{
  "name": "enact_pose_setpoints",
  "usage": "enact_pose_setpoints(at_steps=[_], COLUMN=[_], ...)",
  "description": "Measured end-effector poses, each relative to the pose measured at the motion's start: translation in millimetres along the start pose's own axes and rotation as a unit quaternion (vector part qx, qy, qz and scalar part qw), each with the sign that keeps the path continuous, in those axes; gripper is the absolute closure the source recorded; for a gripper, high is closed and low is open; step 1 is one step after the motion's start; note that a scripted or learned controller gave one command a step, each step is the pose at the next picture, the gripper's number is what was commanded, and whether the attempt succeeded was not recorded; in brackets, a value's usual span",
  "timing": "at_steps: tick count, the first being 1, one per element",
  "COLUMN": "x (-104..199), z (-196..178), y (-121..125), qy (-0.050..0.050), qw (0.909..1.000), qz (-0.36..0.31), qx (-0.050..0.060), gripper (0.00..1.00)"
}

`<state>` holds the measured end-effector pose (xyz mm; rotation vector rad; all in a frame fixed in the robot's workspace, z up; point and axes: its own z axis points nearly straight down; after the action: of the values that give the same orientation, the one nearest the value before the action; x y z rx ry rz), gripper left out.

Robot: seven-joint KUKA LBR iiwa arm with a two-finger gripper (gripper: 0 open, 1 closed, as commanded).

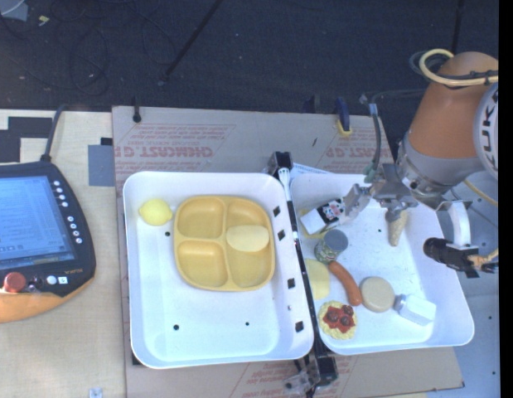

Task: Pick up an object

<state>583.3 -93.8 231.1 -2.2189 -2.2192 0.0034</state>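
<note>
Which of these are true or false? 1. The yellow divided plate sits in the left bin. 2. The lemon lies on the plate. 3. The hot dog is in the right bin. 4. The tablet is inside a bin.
1. True: the yellow divided plate rests in the left bin.
2. False: the lemon lies on the bin floor beside the plate.
3. True: the hot dog lies in the right bin.
4. False: the tablet sits on the bench, left of both bins.

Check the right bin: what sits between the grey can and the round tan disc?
In the camera view, an orange sausage lies slantwise between the grey can and the tan disc, in the right bin.
</note>
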Motion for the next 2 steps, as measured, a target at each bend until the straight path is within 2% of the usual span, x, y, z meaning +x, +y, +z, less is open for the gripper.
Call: enact_pose_setpoints(at_steps=[1, 2], x=[-3, -16], z=[68, 132], y=[-16, -63], qy=[0.0, 0.0], qw=[1.0, 1.0], qz=[0.001, 0.0], qx=[0.003, -0.004], gripper=[0.0, 0.0])
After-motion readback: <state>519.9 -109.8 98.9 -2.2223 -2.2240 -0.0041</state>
